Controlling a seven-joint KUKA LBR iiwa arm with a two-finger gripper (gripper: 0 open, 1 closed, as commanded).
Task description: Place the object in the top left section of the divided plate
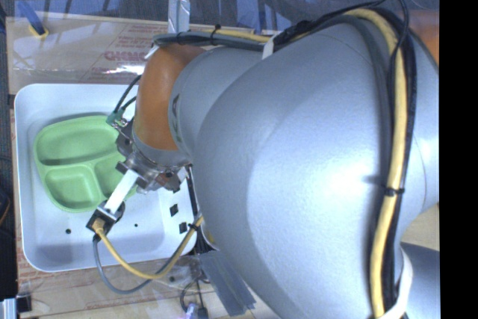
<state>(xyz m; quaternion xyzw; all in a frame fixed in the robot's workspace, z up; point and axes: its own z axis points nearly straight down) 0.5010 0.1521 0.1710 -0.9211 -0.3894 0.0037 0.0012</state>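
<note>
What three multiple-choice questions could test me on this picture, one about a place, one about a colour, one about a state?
1. Where does the divided plate lie?
A. In the white bin on the view's left
B. On the carpet
C. On top of the arm

2. What colour is the band above the arm's wrist?
A. Blue
B. Orange
C. Pink

3. How is the plate's top left section?
A. Piled with objects
B. Covered by a lid
C. Bare where it shows

Answers:
1 A: the green divided plate sits inside the white bin.
2 B: the band on the grey arm is orange.
3 C: the top left section shows plain green.
</note>
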